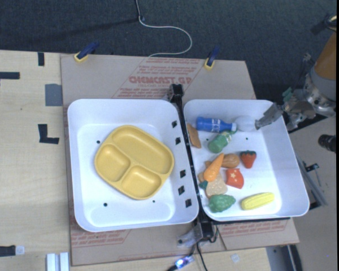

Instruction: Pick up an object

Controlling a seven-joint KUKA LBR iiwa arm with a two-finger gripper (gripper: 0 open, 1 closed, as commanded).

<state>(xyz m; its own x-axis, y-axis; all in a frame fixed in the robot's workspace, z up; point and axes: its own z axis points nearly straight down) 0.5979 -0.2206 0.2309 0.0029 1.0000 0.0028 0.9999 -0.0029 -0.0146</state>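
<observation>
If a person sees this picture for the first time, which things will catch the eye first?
First, the big yellow divided plate lying alone in the left bin. Next, the bright toy foods crowded in the right bin, such as a blue bottle, a carrot and a corn cob. The gripper hangs over that bin's far right corner.

One fixed camera looks down at a slant on the tabletop (22, 151). It frames both white bins (79, 168) whole, from moderate height
</observation>
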